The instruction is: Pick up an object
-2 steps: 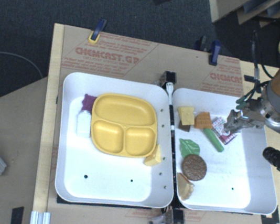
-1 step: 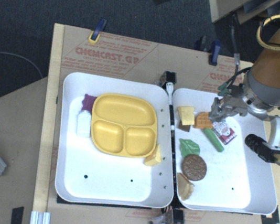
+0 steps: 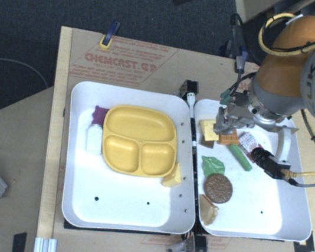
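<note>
Hand [image 3: 226, 123], grip state unclear, low in right bin [image 3: 284, 224], directly above tan block [image 3: 208, 132].

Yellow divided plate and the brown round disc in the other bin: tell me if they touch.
Apart. The camera view shows the yellow divided plate in the left bin and the brown round disc in the right bin, with both bins' walls between them.

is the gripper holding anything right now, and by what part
Cannot be told. The gripper is low over the right bin, beside a tan block; nothing visibly sits in it.
</note>
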Action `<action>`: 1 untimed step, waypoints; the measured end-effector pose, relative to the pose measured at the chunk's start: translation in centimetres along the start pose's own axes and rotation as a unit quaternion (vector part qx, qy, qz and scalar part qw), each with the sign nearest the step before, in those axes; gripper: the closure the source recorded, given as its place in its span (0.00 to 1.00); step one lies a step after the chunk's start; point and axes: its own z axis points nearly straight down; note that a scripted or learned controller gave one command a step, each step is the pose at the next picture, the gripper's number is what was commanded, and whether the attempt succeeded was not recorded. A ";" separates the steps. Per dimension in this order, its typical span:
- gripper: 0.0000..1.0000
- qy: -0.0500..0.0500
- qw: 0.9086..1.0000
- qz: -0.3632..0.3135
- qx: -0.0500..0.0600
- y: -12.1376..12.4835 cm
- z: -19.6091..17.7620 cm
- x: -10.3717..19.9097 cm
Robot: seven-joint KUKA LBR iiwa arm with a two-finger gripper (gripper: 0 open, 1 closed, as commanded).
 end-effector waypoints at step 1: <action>1.00 0.000 1.000 -0.001 -0.003 0.7 -0.6 5.1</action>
